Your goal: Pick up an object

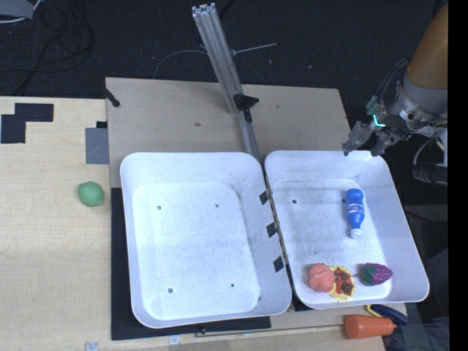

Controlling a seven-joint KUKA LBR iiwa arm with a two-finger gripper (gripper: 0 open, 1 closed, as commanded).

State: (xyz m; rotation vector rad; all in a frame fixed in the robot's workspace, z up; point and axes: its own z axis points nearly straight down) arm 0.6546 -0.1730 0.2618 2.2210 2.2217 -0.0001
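1. My tool (363,139) hovers over the right bin's (409,229) far corner; I cannot tell its opening.
2. The blue bottle (354,210) lies nearest, well apart below, likely my target.

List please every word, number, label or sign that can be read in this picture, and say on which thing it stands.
No text can be read in this picture.
Blue bottle in the right bin: no readable label; too small to tell whether it bears print.
Gripper: a small teal light beside it, no letters.
Black clips between the bins: no marks to read.
Green ball on the bench: plain.
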